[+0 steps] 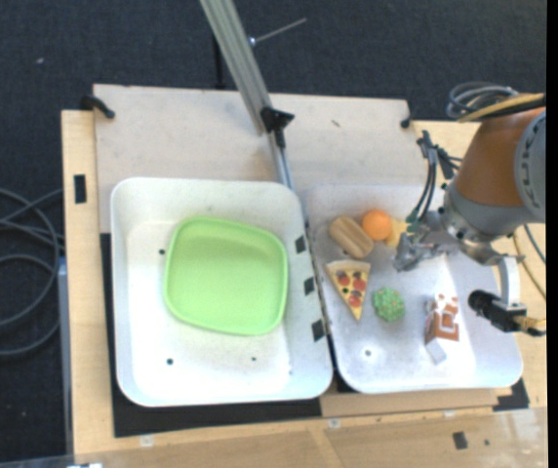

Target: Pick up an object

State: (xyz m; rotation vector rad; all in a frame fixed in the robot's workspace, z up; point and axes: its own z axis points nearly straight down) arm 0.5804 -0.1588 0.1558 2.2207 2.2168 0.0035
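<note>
At the near edge of the bench, toward six o'clock, the left bin [142,378] is seen holding a green plate [226,275], and the right bin [494,369] beside it carries the small objects. Nearest in that right bin, a red-and-white carton [442,322] is laid at about five o'clock. A little farther in, a green broccoli piece [388,304] and a pizza slice [350,287] are set side by side, close but apart. Farther still, a hot dog bun [350,236] and an orange [378,225] are found touching, toward twelve o'clock of the bin. The gripper [411,254] is poised low just at four o'clock of the orange, reached in from three o'clock. How wide its pincer stands cannot be told, and nothing is seen to be held in it. The approach step is judged to be in hand, no object being lifted yet. A short shift toward the orange or the broccoli, then a descent and a closing, would be called for next.
</note>
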